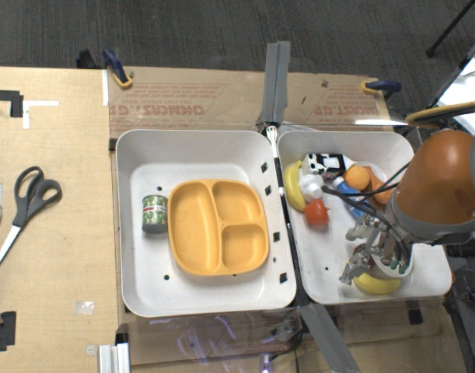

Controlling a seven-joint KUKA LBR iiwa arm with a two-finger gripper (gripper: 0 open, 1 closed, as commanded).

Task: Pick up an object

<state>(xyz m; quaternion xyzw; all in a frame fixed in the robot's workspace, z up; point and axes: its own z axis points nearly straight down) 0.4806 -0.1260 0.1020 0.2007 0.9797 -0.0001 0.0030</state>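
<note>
- Camera view: the grey arm with its orange band (443,179) reaches in from the right and hangs over the right shallow white bin (328,282).
- Its two-finger gripper (367,261) points down at the bin's near right corner; whether it is apart or together cannot be told.
- A yellow banana-shaped piece (375,284) lies on the bin floor directly under the gripper, touching or nearly touching it; nothing can be made out between the fingers.
- Further back in the same bin sit a small red piece (316,212), an orange ball (357,178), a white figure (309,184), a black-and-white patterned item (327,162) and another yellow curved piece (292,186) against the left wall, all apart from the gripper.
- The left white bin (136,231) holds a yellow three-compartment plastic tray (218,226) and a small green-labelled can (154,212) just beside its left edge.
- Black-handled scissors (25,202) lie on the wooden bench (50,286) at left.
</note>
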